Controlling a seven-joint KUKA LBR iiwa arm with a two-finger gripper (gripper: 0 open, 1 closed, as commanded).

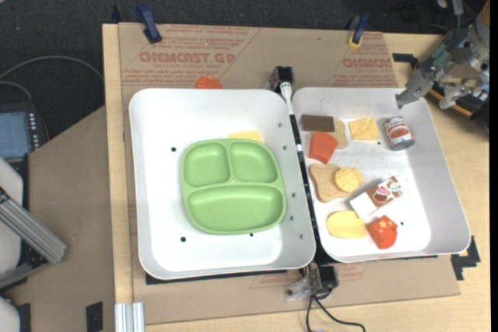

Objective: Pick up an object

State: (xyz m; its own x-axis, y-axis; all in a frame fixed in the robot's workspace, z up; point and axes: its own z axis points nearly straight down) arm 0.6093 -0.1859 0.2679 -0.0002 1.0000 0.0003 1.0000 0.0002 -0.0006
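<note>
The left bin, a smooth white shallow tray with rounded corners, holds a glossy green divided plate with three compartments and a flat pale yellow piece tucked at its far edge. The right bin holds the small toy foods: a brown rectangular block, an orange-red wedge, a yellow cheese square, a small can, a bread slice, a round waffled cracker, a white carton, a smooth yellow lump and a red strawberry-like piece. The gripper hangs over the right bin's far right corner, near the can, and whether it is spread or closed cannot be told.
</note>
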